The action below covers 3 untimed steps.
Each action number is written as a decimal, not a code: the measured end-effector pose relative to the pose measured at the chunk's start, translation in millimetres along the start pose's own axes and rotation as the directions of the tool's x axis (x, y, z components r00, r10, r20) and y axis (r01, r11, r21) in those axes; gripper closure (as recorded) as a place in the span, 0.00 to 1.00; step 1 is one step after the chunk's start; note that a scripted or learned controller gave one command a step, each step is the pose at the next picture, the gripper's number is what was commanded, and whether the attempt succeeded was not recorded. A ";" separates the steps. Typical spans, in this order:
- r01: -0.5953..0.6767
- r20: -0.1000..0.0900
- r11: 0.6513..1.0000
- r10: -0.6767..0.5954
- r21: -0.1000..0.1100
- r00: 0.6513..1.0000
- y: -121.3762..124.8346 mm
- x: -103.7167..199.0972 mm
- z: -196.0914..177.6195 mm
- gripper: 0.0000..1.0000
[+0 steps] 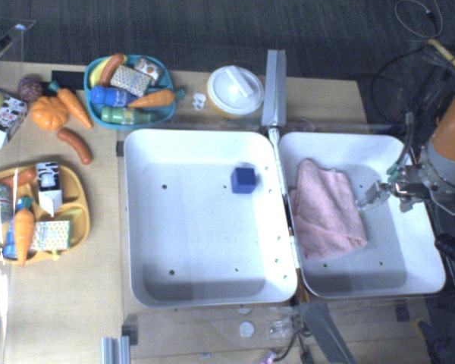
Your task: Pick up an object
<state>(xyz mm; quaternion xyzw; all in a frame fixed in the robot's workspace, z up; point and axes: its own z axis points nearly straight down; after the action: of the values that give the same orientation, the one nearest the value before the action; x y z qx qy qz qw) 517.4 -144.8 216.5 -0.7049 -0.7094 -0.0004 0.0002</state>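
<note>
While the tool (373, 194), grip unclear, nears the pink cloth (327, 209), blue cube (244, 179) sits apart.

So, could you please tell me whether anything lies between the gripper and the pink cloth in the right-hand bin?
Nothing visible does. The gripper hangs over the right bin, just beside the right edge of the pink cloth, with only bare bin floor between them. The blue cube sits apart in the left bin.

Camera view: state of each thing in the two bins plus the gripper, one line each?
blue cube: resting in left bin, upper right area, untouched
pink cloth: crumpled, lying at left side of right bin
gripper: over right bin, just right of the cloth, holding nothing visible
</note>
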 end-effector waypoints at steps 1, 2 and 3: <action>0.126 0.005 0.992 -0.126 -0.015 0.992 61.6 16.0 125.2 0.00; 0.358 0.009 0.934 -0.358 -0.014 0.934 86.0 46.0 125.5 0.00; 0.374 0.007 0.928 -0.374 -0.013 0.928 73.8 24.7 126.0 0.00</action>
<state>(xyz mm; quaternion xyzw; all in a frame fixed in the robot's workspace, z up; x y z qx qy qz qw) 591.1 -119.5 90.5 -0.5570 -0.8305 -0.0039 -0.0065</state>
